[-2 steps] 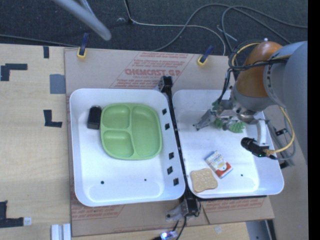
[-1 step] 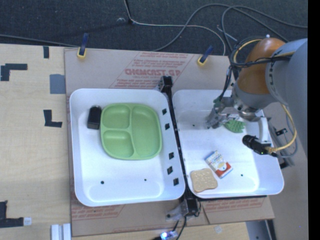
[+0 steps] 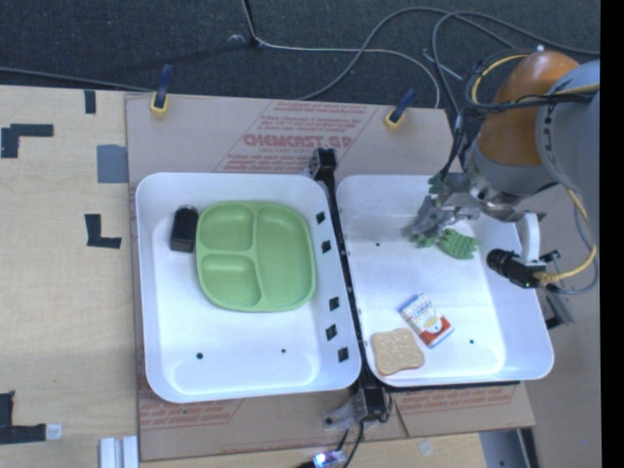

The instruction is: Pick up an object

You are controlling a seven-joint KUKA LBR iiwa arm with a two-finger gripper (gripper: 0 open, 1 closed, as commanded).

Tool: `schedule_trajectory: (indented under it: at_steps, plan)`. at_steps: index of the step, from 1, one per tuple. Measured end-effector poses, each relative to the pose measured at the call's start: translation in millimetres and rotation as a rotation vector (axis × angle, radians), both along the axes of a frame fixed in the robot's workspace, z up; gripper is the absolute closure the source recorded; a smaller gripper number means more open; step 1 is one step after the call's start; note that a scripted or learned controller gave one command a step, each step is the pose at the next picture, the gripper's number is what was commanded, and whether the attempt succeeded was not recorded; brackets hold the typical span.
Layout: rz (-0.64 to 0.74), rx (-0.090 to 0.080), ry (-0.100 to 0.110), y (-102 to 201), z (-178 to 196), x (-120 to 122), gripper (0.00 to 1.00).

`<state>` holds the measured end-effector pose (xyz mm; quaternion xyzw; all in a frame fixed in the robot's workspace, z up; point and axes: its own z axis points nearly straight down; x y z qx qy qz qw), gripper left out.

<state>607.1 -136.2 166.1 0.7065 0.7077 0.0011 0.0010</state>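
The arm (image 3: 531, 115) came in low over the right bin (image 3: 507, 354), its orange band bright above the wrist; the gripper (image 3: 436, 224) sat down near that bin's far side, right at the floor; whether its claw was spread or pressed together I could not tell, the metal there was a blur. Just beside the gripper, on the side away from the divider (image 3: 336, 261), lay a small green toy (image 3: 458, 245), touching or nearly touching the fingertips; nothing could be seen pinched between them.

Taking the divider between the two bins as the mark: the green toy lay well to the right of it, toward the far half of the right bin; a small blue, white and red packet (image 3: 426, 319) lay nearer the divider and toward the near half; a slice of toast (image 3: 397, 351) sat just beside that packet, closer still to the divider and close to the near rim.

On the other side of the divider, in the left bin (image 3: 166, 359), a green sectioned plate (image 3: 256, 255) lay flat, near the divider; a small black block (image 3: 183, 229) rested against the plate's far-left edge, well apart from the divider.
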Motion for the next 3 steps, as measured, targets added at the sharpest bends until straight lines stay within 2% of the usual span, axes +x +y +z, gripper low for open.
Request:
schedule_trajectory:
  at_steps: [1, 2, 3]
  plan:
    - [0.0, 0.0, -0.001, 2, 43, 2, 1.0]
    - [0.0, 0.0, 0.001, 3, 64, 3, 1.0]
    - [0.005, 0.002, 0.004, 59, 71, -14, 1.0]
